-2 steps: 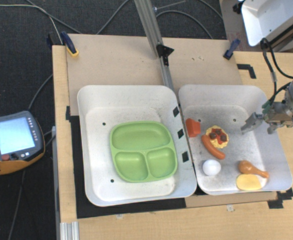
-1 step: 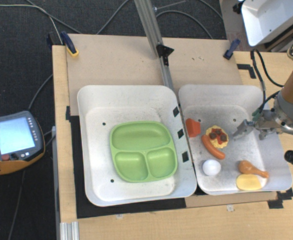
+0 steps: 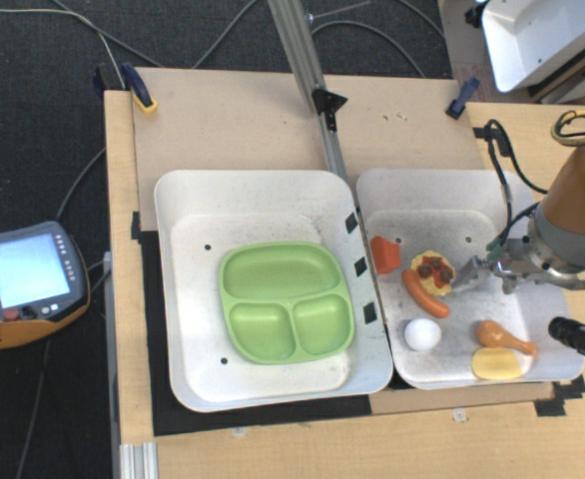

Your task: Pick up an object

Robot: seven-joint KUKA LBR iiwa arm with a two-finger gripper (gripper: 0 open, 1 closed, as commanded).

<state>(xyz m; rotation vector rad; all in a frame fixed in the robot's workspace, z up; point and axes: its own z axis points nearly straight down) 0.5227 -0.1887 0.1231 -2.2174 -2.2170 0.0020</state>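
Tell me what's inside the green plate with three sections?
Nothing lies in the green plate; all three sections look bare. It sits in the left bin. The bin floor under the plate is covered, so unseen.

Robotics lab, teach pendant, clamped bench, loose cables

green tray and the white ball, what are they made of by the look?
Green tray: likely moulded plastic, one even colour, three pressed compartments with rounded edges and a soft sheen. White ball: smooth, plain white and round; probably plastic or foam, though the view is too small to settle which.
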